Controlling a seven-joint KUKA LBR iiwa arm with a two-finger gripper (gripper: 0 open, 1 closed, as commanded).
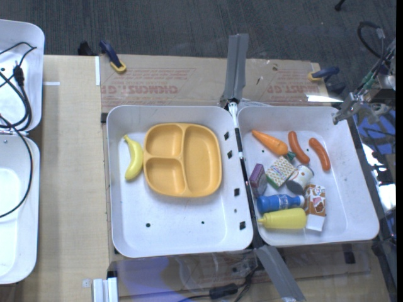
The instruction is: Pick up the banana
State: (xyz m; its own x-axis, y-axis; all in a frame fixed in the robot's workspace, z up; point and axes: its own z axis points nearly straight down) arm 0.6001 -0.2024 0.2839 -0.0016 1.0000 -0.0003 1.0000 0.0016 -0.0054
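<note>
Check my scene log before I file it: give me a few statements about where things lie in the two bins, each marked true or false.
1. The banana lies in the left bin. True.
2. The banana rests inside the yellow divided plate. False: it lies beside the plate's left edge.
3. The carrot is in the right bin. True.
4. The mustard bottle stands upright. False: it lies on its side.
5. Two sausages lie in the left bin. False: they are in the right bin.

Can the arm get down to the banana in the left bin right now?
Probably yes: the banana lies open from above, beside the yellow tray, nothing on it. The bin wall close by may crowd the fingers.
</note>
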